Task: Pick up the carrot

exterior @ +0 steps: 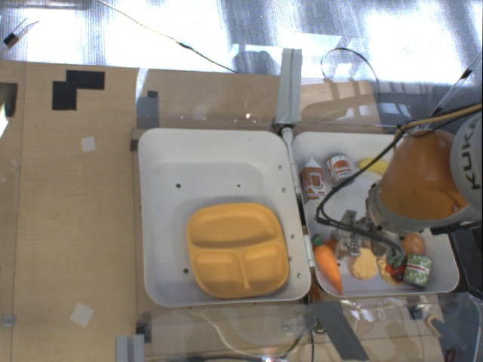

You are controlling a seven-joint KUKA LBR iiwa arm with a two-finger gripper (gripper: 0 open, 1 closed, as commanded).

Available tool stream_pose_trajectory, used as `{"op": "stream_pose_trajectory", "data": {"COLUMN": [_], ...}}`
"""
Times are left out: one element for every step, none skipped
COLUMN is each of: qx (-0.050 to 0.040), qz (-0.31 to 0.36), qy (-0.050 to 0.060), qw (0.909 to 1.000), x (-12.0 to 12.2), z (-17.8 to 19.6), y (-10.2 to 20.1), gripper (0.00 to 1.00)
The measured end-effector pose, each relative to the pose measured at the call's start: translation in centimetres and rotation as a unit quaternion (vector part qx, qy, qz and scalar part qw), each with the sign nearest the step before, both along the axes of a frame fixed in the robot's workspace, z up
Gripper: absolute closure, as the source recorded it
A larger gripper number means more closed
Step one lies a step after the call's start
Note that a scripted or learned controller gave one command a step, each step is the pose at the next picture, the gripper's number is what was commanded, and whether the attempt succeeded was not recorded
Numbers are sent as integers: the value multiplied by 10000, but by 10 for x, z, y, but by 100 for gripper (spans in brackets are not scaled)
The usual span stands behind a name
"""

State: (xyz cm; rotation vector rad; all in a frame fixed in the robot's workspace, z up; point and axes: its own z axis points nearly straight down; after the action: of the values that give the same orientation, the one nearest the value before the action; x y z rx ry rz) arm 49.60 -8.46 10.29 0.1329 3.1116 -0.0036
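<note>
Two shallow white bins are seen side by side. A long orange carrot with a green top (pixel 327 267) is laid near the front left corner of the right bin (pixel 450 277). A grey metal gripper (pixel 355 239) is hung just above it; its state cannot be told. A yellow divided plastic plate (pixel 237 249) is set in the left bin (pixel 162 202).

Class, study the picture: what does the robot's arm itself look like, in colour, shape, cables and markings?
The arm is grey with a broad, rounded orange band above the wrist. Black letters, partly cut off, mark the grey shell. A black cable loops from it to the dark metal gripper.
</note>
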Motion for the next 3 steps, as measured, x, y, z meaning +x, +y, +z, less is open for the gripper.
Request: {"op": "stream_pose_trajectory", "data": {"qx": [-10, -7, -57], "qz": [1123, 1125, 1007], "qy": [73, 80, -91], "qw": [9936, 9936, 9949], "x": [74, 73, 38], "z": [39, 39, 9], "y": [-27, -27, -7], "gripper": [100, 0, 0]}}
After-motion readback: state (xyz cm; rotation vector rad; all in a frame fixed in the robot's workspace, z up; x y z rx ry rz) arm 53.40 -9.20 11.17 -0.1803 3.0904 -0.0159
